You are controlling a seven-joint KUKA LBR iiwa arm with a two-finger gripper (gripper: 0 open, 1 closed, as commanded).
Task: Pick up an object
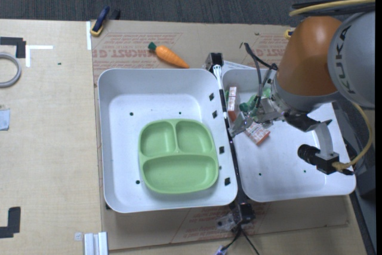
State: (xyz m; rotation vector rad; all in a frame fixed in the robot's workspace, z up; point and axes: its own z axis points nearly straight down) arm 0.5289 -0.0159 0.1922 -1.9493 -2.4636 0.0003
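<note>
Reaching over the right bin [298, 179] from the right, grey arm [325, 63] with orange band, gripper [262, 106] low among small packets [256, 131] near that bin's left wall, grip state cannot be told, green divided plate [178, 156] in left bin [119, 128], toy carrot [169, 55] on bench behind.

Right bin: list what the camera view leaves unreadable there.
- End effector: tucked under the arm's orange band, so what it is doing is hidden.
- Small items beside it: too small and cluttered to identify.
- Right bin: upper right part covered by the arm.
</note>
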